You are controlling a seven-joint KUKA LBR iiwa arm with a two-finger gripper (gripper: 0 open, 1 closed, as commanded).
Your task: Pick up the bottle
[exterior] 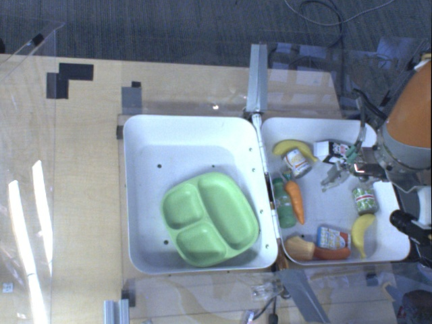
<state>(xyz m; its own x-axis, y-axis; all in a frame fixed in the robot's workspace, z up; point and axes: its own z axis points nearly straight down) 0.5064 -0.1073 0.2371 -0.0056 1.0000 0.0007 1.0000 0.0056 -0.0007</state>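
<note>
Apparently bottle (286, 206) inside right bin (398, 198)

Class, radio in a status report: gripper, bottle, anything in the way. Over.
Gripper open over right bin, holding nothing. Green bottle lying along bin's left wall, untouched. Carrot pressed against bottle; small can just above them.
</note>
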